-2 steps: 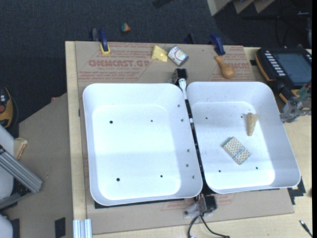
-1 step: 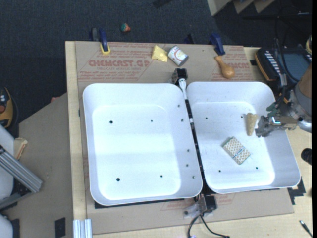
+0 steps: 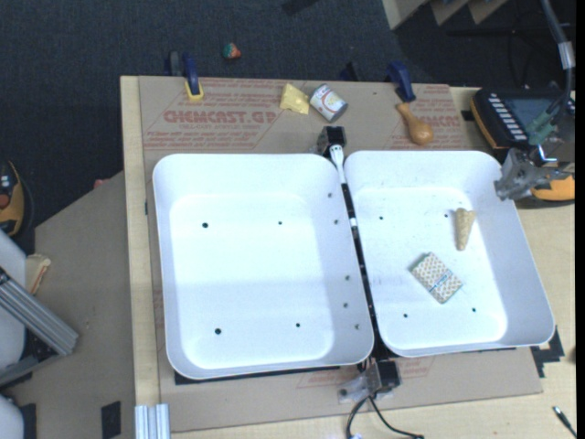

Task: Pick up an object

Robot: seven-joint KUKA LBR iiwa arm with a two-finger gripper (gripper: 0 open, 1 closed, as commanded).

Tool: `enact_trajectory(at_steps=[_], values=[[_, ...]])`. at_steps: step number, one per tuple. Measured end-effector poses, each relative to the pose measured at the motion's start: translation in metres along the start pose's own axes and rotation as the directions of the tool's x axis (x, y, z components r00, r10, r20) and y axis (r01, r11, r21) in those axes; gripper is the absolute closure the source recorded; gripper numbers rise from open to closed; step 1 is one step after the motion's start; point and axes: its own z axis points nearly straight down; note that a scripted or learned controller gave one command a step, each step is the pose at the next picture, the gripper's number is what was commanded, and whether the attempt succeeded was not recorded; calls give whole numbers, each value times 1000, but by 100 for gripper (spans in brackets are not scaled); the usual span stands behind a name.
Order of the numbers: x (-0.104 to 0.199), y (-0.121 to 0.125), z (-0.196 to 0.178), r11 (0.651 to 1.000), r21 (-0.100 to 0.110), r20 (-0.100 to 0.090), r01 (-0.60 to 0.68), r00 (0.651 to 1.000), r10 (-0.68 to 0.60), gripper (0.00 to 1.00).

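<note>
Left bin [image 3: 183, 176] sits bare; over in the right bin [image 3: 512, 323] lies a small patterned packet [image 3: 436, 276], flat, towards the near wall. Looks light and fairly stiff, best pinched across its narrow sides. Beyond it, a tan cone [image 3: 463, 227], light too, maybe brittle. End effector [image 3: 517, 177] hangs at the bin's right rim; clenched or released, can't tell.

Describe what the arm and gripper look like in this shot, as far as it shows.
Little of it is visible. The gripper is a small, blocky piece of dull grey metal at the right rim of the right bin. Just behind it sits an orange-yellow patch, possibly the arm's band. No markings are legible, and finer detail is too small to tell.
</note>
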Motion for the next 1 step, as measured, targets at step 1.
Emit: enact_trajectory(at_steps=[1], values=[[71,-3,108,1000,30,-3,-1,1000,2,100]])
